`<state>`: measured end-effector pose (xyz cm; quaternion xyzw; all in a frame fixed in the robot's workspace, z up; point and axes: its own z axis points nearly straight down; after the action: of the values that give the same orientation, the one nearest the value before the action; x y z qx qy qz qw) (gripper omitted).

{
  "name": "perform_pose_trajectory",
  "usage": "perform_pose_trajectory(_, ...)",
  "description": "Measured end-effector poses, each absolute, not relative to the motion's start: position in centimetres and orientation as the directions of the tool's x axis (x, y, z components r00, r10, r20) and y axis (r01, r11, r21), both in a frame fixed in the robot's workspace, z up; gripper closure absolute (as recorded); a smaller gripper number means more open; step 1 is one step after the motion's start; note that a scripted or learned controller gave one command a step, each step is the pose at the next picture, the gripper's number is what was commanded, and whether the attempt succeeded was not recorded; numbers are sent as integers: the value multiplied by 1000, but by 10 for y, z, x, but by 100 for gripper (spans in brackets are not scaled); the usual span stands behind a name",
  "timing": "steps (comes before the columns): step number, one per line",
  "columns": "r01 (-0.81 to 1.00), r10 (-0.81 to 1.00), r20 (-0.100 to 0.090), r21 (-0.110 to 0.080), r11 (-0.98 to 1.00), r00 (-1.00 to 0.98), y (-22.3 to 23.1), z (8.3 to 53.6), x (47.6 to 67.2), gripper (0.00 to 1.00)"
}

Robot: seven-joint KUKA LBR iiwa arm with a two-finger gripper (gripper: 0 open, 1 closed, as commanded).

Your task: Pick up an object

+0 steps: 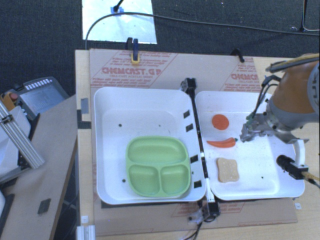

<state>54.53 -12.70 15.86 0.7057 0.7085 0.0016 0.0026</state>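
So there's two white bins side by side: the left bin (107,134) and the right bin (260,184). One green divided plate (158,166) with three compartments sits in the lower middle of the frame, inside the left one. The right one has three small food things: one tan slice of toast (228,170) lower down, one skinny red-orange chili pepper (221,143) lying roughly sideways above it, and one flat red-orange round slice (220,122) above that. The arm (295,91) comes in at the right side, one gripper (247,134) pointing down just right of the pepper's tip, really close. Honestly can't tell if the pincer is released or clenched from here
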Motion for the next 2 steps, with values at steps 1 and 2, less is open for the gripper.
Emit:
perform_pose_trajectory(1, 1000, 1000, -1, 8, 5, -5, -119, 217, 543, 100)
perform_pose_trajectory(2, 1000, 1000, -2, 8, 4, -4, -129, 269, 546, 100)
